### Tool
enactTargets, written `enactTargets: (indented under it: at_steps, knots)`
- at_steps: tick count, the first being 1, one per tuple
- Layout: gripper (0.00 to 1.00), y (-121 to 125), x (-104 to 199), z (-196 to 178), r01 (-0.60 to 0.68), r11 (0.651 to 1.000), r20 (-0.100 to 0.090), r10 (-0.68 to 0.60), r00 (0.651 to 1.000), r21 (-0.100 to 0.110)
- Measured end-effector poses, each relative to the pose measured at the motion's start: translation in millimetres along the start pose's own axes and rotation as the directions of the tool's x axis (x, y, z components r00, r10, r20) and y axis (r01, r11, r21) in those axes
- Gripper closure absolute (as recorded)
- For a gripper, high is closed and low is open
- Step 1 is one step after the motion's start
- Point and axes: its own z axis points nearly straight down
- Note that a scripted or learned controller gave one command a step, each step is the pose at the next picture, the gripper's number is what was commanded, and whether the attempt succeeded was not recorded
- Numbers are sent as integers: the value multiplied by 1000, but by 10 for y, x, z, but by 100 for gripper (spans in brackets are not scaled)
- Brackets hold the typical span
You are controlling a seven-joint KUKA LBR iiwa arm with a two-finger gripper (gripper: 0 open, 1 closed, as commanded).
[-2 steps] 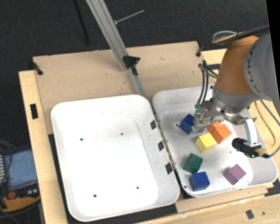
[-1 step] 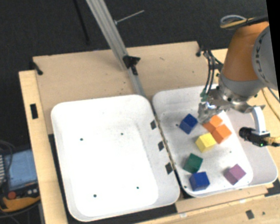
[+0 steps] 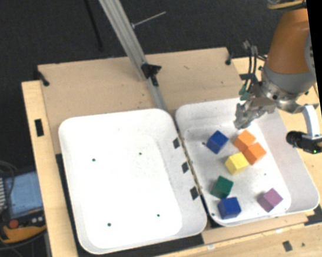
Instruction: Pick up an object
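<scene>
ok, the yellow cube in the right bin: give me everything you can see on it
The yellow cube is a small, plain, matte block, possibly wood or foam. It sits flat on the floor of the right bin, turned a little off the bin's edges, near the middle. Its upper right side meets the orange block, touching or nearly so. The green cube lies apart below it, the blue cube apart above left. The gripper is above, clear of it.

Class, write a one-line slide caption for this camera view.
Gripper poised over the right bin of coloured blocks, nearest the orange block.
</scene>
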Motion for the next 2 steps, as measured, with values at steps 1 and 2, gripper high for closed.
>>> enactTargets:
  at_steps: [1,2]
  knots:
    - [100,16,-12,-343,2,1000,-1,-2,1000,3]
    - [100,-228,442,-373,1,1000,-2,-1,1000,8]
